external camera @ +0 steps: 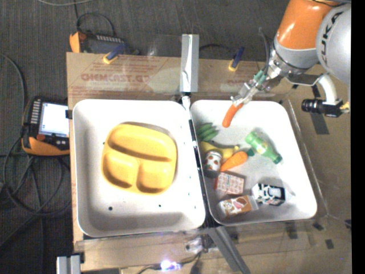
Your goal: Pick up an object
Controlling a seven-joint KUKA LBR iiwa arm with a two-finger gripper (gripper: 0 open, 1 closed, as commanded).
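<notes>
1. We start at the left bin (85,198). It holds one item, a yellow divided tray (140,157), lying flat near the bin's middle.
2. We move to the right bin (296,153). On its floor we see a green leafy piece (206,132), a banana (219,150), a small can (213,161), a carrot (234,160), a green bottle (263,146), a red box (230,182), a brown packet (235,205) and a black-and-white carton (269,193).
3. Above the bin's far edge we find the gripper (242,99). Its fingers are clamped on the top end of an orange stick (229,116), which looks like a second carrot.
4. The stick hangs below and to the left of the fingers. Its long axis runs down-left, in line with the tool, and its lower end appears clear of the items beneath.
5. We judge the pick to be made, with only the lift remaining. The grip sits at one end, so the stick may swing or slip out.
6. The arm (311,27) enters from the upper right, so a straight retreat along that line keeps the stick away from the bin wall.
</notes>
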